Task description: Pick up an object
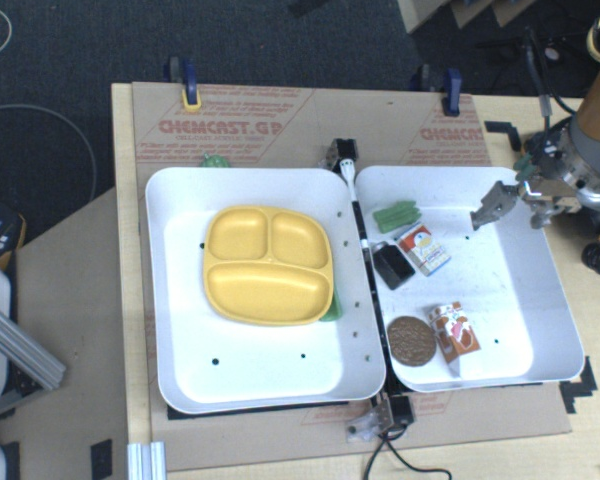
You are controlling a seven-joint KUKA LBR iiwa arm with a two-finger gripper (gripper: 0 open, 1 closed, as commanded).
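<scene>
Right bin (pixel 540 298) holding the candidate objects: green piece (pixel 396 215), red-and-white packet (pixel 424 249), black block (pixel 392 265), brown disc (pixel 412 340) and red wrapper (pixel 454 333) just beside the disc. Tool (pixel 495 206) above the bin's upper right part, apart from all objects, nothing between its fingers; their spread cannot be told. Left bin (pixel 180 298) carrying a yellow divided plate (pixel 269 265).
</scene>
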